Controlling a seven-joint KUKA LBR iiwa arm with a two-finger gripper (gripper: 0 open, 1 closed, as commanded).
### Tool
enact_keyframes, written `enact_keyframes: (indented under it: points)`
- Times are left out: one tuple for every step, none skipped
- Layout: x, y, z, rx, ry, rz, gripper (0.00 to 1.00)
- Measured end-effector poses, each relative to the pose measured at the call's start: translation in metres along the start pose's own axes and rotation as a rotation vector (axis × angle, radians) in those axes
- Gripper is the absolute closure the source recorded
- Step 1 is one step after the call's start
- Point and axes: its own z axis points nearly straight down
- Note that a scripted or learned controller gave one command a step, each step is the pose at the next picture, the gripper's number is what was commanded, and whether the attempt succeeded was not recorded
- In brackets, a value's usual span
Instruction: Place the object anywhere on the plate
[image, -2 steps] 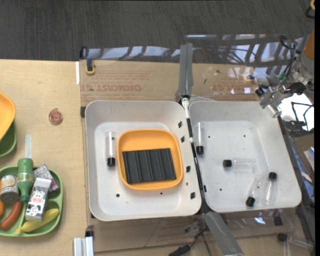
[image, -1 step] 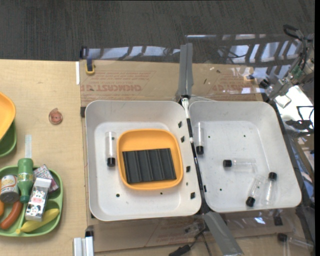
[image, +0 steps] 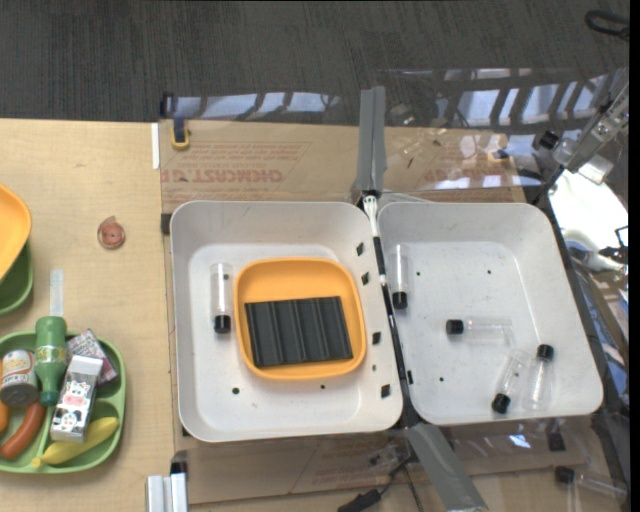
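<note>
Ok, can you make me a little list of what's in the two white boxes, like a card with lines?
left bin: holds an orange plate and one clear tube with a black cap
on the plate: a dark ribbed block, lying flat
tube in left bin: lies beside the plate's left edge, off the plate
right bin: holds four clear tubes with black caps
tube by the divider: along the left wall
middle tube: lies on its side
lower right tubes: close together near the corner

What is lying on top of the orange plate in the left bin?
A dark ribbed rectangular block lies flat on the orange plate, covering its centre and lower part. The plate surface beneath is hidden.
</note>
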Motion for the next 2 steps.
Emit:
enact_keyframes:
  points:
    - [0.003, -0.005, -0.084, -0.001, 0.0, -0.304, 1.0]
    - [0.065, -0.084, -0.084, -0.001, 0.003, -0.545, 1.0]
